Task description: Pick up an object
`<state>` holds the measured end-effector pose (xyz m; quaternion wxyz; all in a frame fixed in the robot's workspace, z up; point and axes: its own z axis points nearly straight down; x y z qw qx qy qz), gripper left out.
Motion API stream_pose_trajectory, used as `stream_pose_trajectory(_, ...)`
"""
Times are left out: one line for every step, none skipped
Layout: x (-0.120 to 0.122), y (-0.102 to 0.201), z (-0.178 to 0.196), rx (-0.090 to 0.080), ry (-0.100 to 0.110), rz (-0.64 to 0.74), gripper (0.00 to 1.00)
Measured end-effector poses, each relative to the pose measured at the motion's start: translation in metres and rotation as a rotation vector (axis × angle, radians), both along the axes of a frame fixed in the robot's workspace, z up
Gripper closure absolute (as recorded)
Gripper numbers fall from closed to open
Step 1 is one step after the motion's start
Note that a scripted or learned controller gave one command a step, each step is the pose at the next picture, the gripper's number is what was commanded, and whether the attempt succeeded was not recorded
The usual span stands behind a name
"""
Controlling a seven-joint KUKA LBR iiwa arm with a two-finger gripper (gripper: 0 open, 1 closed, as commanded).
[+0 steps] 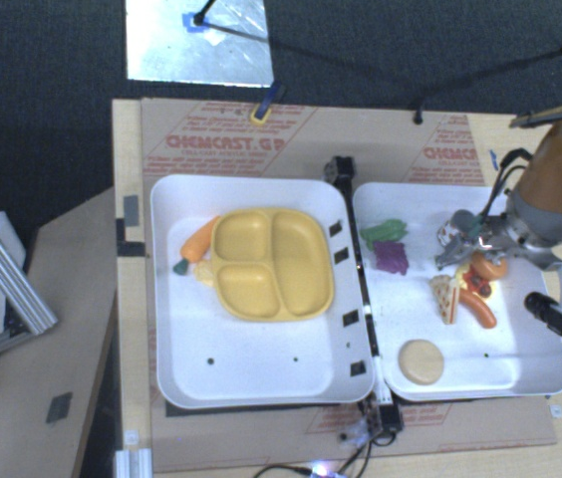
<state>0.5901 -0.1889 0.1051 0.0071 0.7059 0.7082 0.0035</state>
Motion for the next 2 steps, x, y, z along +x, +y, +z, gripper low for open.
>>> stream_pose_trajectory(0.002,-0.003,0.012,-0.01,-0.01,0.001,1.0)
stream_pose_trajectory(0.01,-0.009,0.072,0.003,0.009,0.001,1.0)
